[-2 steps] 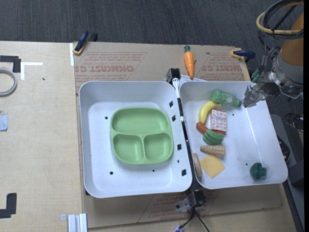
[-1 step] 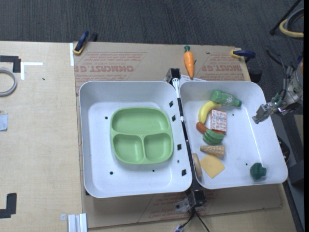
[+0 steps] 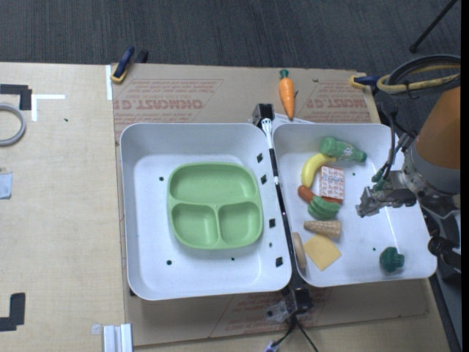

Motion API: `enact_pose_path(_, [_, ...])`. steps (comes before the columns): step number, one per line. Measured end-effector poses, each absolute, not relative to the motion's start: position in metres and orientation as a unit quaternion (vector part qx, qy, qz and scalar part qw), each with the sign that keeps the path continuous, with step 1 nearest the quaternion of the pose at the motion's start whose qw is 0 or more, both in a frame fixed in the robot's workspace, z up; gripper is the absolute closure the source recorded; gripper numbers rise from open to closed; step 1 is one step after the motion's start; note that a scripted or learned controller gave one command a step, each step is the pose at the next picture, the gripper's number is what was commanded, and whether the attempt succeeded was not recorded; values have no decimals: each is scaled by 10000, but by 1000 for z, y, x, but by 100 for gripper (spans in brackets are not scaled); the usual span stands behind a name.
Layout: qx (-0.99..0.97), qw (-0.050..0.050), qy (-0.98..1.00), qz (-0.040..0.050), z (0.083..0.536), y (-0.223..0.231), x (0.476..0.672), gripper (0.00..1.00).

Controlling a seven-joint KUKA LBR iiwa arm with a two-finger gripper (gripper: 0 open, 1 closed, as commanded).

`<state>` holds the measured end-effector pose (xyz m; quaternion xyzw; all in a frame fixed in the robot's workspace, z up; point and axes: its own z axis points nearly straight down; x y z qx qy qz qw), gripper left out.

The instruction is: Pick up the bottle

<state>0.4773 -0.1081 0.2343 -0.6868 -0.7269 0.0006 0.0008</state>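
The bottle (image 3: pixel 341 150) is green and lies on its side near the far edge of the right bin (image 3: pixel 410 229), just beyond a banana (image 3: pixel 314 169). My gripper (image 3: pixel 368 202) hangs over the right half of that bin, to the right of the food pile. It sits nearer the camera than the bottle and well apart from it. Nothing shows held in it.
Food toys crowd the right bin's left side: a red-and-white box (image 3: pixel 332 183), a green piece (image 3: pixel 323 207), a cone (image 3: pixel 323 229) and a cheese wedge (image 3: pixel 322 252). A broccoli (image 3: pixel 392 259) sits at the near right. The left bin (image 3: pixel 146 218) holds a green divided plate (image 3: pixel 216 205). A carrot (image 3: pixel 286 94) lies beyond the bins.
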Motion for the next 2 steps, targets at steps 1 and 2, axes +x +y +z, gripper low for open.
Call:
enact_pose_path(1, [-5851, -9, -8110, 2, 268, -77, 478, 100])
enact_pose_path(2, [-4834, 3, -8754, 3, 229, -87, 477, 100])
